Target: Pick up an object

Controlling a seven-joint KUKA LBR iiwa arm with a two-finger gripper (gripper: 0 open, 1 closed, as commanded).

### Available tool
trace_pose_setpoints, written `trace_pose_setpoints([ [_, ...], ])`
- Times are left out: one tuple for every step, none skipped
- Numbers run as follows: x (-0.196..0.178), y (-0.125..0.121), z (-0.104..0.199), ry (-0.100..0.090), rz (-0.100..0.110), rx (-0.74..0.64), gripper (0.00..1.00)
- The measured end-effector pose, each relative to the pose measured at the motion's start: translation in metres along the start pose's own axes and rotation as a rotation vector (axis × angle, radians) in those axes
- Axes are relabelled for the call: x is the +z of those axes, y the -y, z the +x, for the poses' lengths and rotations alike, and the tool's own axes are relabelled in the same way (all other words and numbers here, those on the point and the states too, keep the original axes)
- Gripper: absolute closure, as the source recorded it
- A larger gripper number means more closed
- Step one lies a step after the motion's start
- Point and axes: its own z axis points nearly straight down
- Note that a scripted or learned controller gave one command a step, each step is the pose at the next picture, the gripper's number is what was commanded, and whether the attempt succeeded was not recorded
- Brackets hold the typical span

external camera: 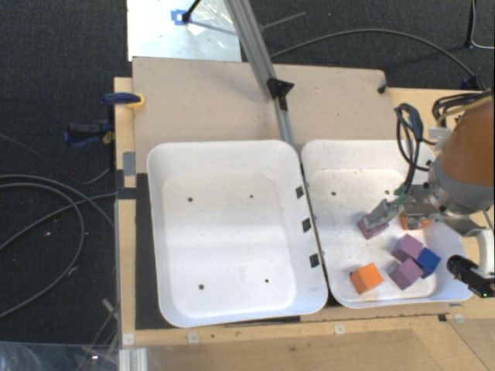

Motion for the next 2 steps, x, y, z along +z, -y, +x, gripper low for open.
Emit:
trace_pose_setpoints([
  [0.113,-0.043,-0.024,0.002,0.005,0.002,0.00],
  [0.134,-0.072,-0.037,0.001,-0.001,-0.001,0.00],
])
